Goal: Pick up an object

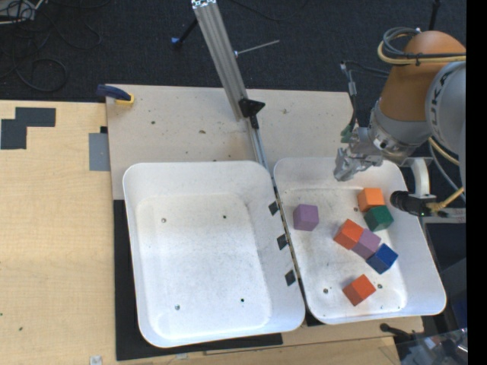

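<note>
Above the right bin (426, 295), near its far edge, the grey arm's gripper (351, 166) hangs over bare floor; whether it is released or clenched cannot be told, and nothing shows in it. Blocks lie close by: a purple cube (306, 217) alone, an orange cube (371, 198) touching a green cube (378, 218). Descending onto that touching pair risks nudging both and a failed pick.
</note>
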`<state>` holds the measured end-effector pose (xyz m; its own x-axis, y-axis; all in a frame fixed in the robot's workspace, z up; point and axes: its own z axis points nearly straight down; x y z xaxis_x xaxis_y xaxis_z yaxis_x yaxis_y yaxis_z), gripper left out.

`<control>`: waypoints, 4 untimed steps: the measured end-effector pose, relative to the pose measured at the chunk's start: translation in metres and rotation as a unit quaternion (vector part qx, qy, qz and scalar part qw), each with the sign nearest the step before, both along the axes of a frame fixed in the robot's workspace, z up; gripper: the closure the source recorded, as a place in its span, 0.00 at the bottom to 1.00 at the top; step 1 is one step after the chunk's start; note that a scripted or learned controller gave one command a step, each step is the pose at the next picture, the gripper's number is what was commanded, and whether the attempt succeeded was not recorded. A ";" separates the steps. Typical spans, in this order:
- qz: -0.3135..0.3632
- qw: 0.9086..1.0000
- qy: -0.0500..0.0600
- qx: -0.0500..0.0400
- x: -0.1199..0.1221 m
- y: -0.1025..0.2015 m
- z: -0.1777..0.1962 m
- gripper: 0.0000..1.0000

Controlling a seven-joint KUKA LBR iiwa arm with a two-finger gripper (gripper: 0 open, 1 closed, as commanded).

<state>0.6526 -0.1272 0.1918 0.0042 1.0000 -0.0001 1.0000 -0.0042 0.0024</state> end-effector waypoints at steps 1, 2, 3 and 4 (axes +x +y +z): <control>0.000 1.000 0.001 0.000 0.000 -0.001 0.015 1.00; 0.004 1.000 0.003 0.002 -0.017 0.048 0.029 1.00; 0.004 1.000 0.004 0.002 -0.038 0.100 0.035 1.00; 0.004 1.000 0.004 0.001 -0.045 0.151 0.026 1.00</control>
